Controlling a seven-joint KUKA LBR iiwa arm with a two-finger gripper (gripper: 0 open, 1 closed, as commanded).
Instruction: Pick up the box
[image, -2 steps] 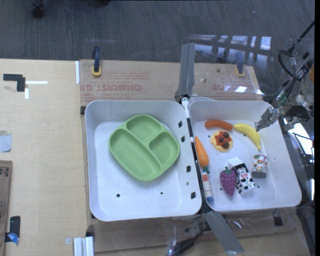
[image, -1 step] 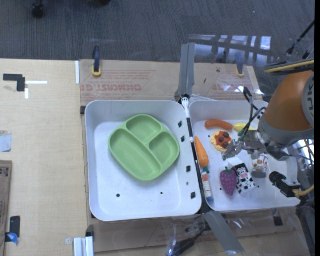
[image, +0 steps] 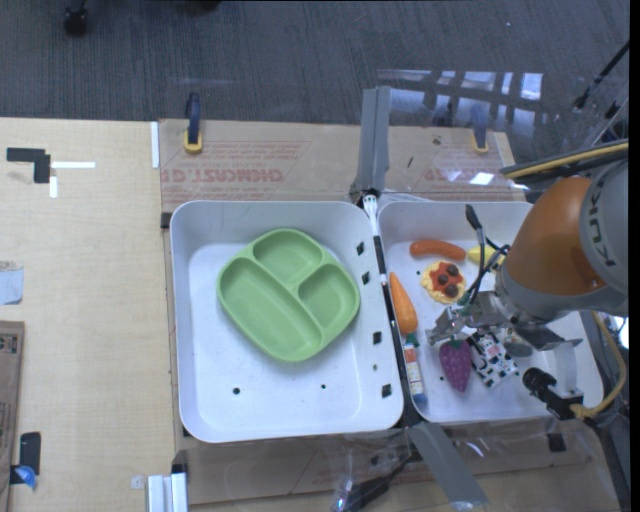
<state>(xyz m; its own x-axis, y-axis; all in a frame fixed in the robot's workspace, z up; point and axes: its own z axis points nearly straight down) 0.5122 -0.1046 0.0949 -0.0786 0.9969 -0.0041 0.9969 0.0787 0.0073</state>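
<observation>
Right bin (image: 560, 400), lower right of frame: gripper (image: 478, 330), fingers' state impossible to tell, low over what seems to be the box (image: 492, 360), black-and-white patterned, beside purple grapes (image: 455, 364), carrot (image: 403, 302), sausage (image: 437, 248); left bin (image: 200, 400): green divided plate (image: 288, 293)

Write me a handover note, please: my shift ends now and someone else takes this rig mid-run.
Gripper: low in the right bin, over the toys; finger state can't be read from this view.
Box: black-and-white patterned, on the right bin floor beside the grapes, just under the gripper. Nothing shows it lifted.
Nearby: carrot, hot dog, pizza.
Left bin: green plate.
Done: arm is down at the box.
Left: grasp and lift the box.
</observation>
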